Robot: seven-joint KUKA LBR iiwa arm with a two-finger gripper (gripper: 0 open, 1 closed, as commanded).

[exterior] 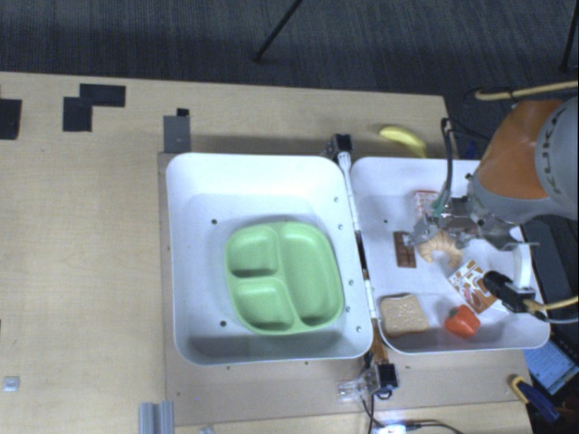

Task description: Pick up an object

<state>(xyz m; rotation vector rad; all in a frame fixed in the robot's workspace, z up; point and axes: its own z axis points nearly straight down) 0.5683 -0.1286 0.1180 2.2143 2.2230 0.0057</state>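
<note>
Landmark: right bin (380, 181), beside the left bin (194, 183) holding a green divided tray (284, 276).
Gripper (438, 231): low over the right bin's middle; grip cannot be judged.
Objects: brown bar (405, 249), tan sponge (403, 314), red piece (462, 322), printed packet (469, 285), all inside the right bin.

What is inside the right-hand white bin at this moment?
The right bin holds a tan sponge-like block, a red-orange piece, a small brown bar and a printed packet. The gripper is over a pale, crinkly item, partly covering it.
</note>
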